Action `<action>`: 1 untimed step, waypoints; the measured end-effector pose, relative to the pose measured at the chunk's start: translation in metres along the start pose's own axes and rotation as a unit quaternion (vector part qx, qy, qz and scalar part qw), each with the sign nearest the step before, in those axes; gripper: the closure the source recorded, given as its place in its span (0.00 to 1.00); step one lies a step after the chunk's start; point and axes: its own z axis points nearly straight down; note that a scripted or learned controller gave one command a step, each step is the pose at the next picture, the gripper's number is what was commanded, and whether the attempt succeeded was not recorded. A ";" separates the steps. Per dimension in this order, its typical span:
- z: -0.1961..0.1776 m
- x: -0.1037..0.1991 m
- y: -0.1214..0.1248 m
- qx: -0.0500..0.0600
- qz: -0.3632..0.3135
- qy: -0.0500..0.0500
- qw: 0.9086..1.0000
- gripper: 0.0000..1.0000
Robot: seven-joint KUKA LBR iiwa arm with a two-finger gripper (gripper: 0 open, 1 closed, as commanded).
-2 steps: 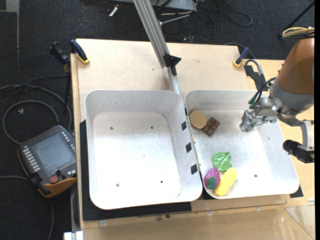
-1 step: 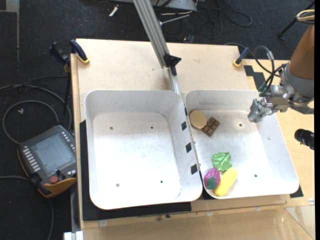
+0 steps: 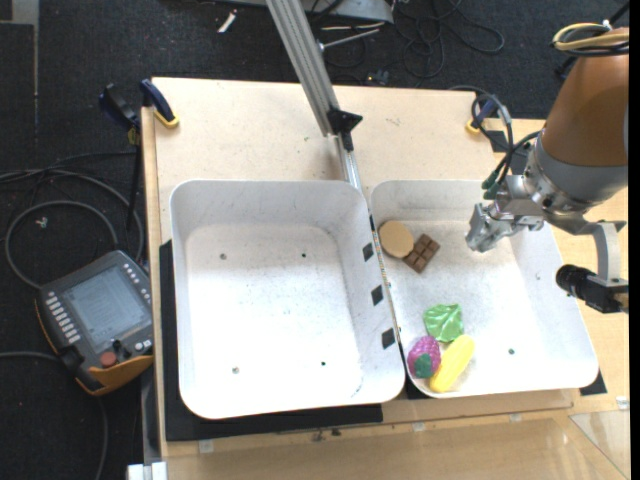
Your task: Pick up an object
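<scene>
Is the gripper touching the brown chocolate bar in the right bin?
Apart. The camera view shows the gripper to the right of the chocolate bar, with bare white bin floor plainly visible between them.

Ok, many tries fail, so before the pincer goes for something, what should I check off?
1. Things to pick lie in the right bin: ok, a round disc, brown block, green piece, pink piece and yellow piece.
2. Pincer above that bin: ok.
3. Pincer carrying nothing: cannot tell.
4. Pincer directly over a target: not ok, it hangs right of the block.
5. Disc and block separated: not ok, they look touching.
6. Pink, green and yellow pieces separated: not ok, clustered near the bin's front edge.
</scene>
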 end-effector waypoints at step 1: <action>0.002 0.047 -0.007 0.001 0.000 0.000 1.000 1.00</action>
